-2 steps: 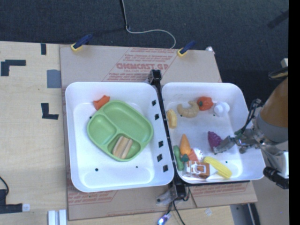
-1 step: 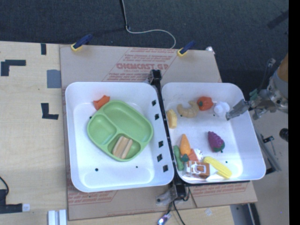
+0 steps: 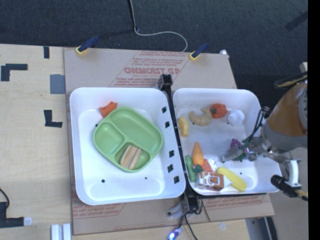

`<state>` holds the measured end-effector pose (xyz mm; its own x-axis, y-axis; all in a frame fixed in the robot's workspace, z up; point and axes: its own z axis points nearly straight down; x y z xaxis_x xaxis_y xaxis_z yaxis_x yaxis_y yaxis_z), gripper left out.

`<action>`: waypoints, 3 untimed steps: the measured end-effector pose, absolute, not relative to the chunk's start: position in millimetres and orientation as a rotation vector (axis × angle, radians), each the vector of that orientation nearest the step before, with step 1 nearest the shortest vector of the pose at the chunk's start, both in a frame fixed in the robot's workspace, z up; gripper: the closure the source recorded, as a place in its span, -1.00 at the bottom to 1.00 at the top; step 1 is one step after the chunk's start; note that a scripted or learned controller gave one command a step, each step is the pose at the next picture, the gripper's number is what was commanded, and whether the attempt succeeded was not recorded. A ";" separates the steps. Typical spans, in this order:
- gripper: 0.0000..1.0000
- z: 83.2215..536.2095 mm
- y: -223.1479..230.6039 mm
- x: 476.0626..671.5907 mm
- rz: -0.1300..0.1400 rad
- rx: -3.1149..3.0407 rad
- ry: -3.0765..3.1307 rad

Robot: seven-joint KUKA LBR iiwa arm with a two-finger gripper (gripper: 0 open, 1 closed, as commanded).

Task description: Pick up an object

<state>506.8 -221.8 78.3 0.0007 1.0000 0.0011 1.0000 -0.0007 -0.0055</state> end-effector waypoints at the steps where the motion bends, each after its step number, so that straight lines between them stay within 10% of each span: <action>1: -1.00 85.2 -222.8 584.8 -0.002 -2.219 -2.231; 3: -1.00 82.1 -137.9 662.9 0.039 -2.210 -2.205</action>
<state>662.9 -137.9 82.1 0.0021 1.0000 -0.0042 0.9995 -0.0022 -0.0315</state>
